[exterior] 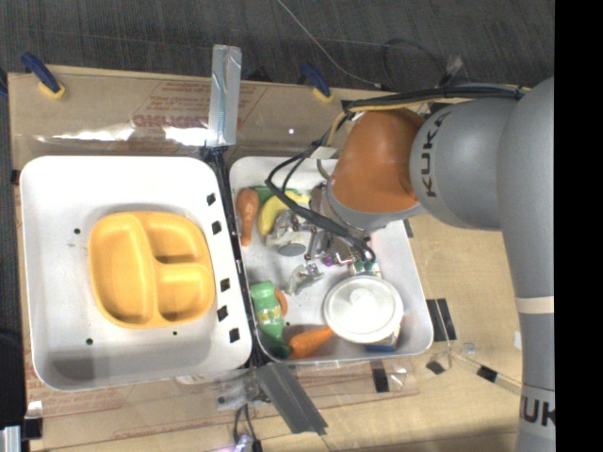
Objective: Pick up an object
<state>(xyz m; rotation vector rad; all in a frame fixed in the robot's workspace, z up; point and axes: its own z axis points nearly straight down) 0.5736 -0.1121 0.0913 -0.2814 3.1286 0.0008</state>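
We judge the banana (270, 215) near the right bin's (417, 290) far-left corner light, soft — grip mid-body; the gripper's (316, 252) state we cannot tell.

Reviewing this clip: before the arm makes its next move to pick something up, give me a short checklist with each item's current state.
1. Tool is over the right bin, where the objects lie: ok.
2. Something is seen held in the tool: cannot tell; the wrist and cables hide it.
3. Candidate objects near the tool: ok; a banana and a carrot lie just to its left in the camera view.
4. White round lid or bowl lies clear below the tool: ok.
5. Clutter risk: not ok; the green item and the orange piece crowd the bin's near corner.
6. Yellow divided tray sits alone in the left bin: ok.
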